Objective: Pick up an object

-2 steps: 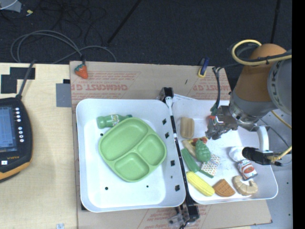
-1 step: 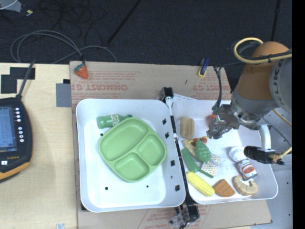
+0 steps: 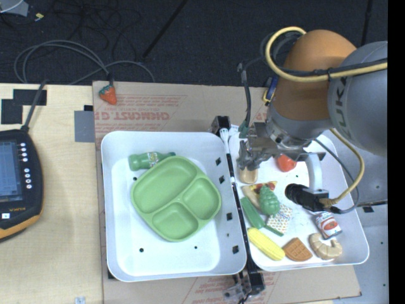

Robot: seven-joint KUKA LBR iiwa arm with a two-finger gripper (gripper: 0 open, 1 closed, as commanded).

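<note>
My gripper [image 3: 249, 164] is low over the near-left corner of the right bin [image 3: 354, 246], close to the wall between the two bins. A small tan object [image 3: 248, 176] lies right under its tip; whether it is gripped is unclear. Just below that are a pizza-like slice [image 3: 258, 187], a bumpy green toy [image 3: 269, 200] and a long green vegetable [image 3: 253, 213]. A red tomato [image 3: 286, 163] sits to the gripper's right, partly hidden by the wrist.
Also in the right bin are a yellow corn-like piece [image 3: 266, 244], a brown cookie [image 3: 297, 249], a small can [image 3: 326, 223] and a tan piece [image 3: 327, 249]. The left bin [image 3: 120, 246] holds a green divided plate [image 3: 176, 198] and a green bottle [image 3: 149, 160]. A strawberry [image 3: 108, 94] lies outside the bins.
</note>
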